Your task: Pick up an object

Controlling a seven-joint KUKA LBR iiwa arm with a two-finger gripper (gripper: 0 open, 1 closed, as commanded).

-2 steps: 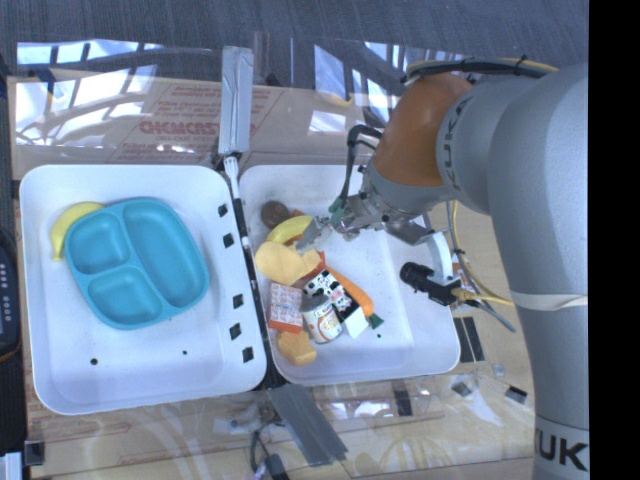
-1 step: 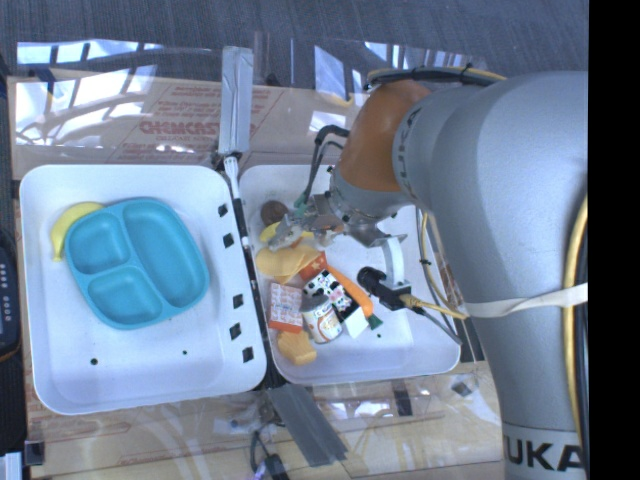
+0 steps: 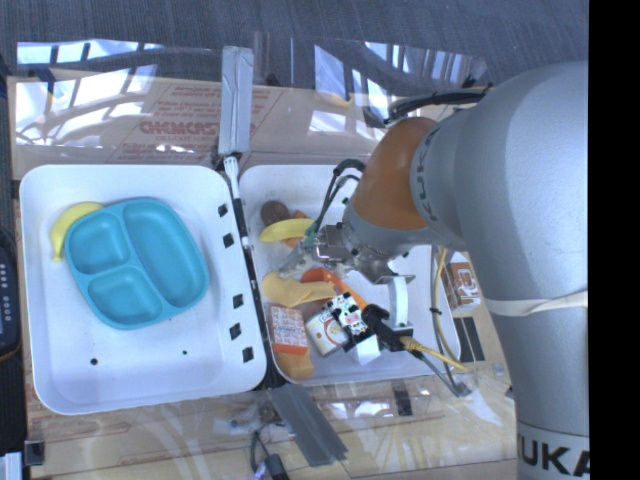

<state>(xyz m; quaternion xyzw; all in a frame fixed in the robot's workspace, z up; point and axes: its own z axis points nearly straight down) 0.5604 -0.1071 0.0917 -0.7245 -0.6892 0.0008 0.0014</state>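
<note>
The right bin (image 3: 300, 176) holds a heap of small objects. A brown lump (image 3: 273, 211) lies at the back, with a yellow banana-shaped piece (image 3: 283, 230) just in front of it. Nearer me are a red-orange piece (image 3: 318, 276), a pale yellow floppy piece (image 3: 292, 290), an orange-patterned packet (image 3: 288, 330) and a small white and orange box (image 3: 328, 330). My gripper (image 3: 318, 241) hangs low over the middle of this heap, right beside the yellow piece, under the orange wrist band (image 3: 390, 178). Nothing can be seen held in it.
The left bin (image 3: 60, 368) holds a blue divided plate (image 3: 138, 260) with a yellow banana (image 3: 68, 223) poking out from under its back left edge. A black divider with clips (image 3: 238, 268) runs between the bins. The grey arm covers the right bin's right side.
</note>
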